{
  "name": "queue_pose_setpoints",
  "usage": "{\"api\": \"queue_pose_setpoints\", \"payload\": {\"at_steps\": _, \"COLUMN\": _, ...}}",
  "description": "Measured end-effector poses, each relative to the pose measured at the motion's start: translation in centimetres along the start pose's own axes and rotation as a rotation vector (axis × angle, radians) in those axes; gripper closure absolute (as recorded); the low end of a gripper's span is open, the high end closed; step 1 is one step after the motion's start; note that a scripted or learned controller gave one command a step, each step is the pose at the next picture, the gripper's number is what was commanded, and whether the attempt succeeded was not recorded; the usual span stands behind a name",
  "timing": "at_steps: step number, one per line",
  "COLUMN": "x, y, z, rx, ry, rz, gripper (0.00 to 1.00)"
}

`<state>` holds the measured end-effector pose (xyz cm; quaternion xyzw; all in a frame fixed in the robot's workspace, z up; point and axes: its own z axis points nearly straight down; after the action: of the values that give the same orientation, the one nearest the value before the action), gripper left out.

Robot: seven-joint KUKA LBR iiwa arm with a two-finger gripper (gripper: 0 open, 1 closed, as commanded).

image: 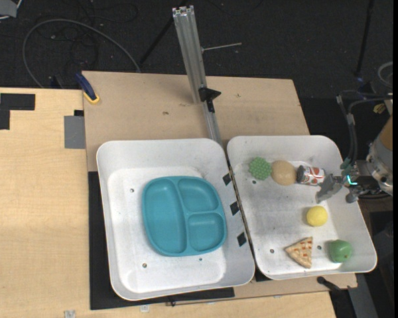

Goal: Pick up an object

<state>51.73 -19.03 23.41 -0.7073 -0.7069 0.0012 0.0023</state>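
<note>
The gripper (333, 185) is hovering at the right bin's (278, 257) right edge, beside the can (311, 175); whether its fingers are apart or together cannot be told. The can is lying against the potato (284, 173), with the lemon (316, 215) just below.

Grey claw (334, 186) with small teal light, dark cables, orange band above

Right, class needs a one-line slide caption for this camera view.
Robot hand at the right bin's edge beside toy foods; teal divided plate in the left bin.
</note>
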Motion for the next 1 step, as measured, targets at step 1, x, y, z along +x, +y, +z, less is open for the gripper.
{"api": "queue_pose_setpoints", "payload": {"at_steps": 1, "x": -0.01, "y": 0.04, "z": -0.08, "rx": -0.002, "ry": 0.000, "rz": 0.000, "gripper": 0.00}}
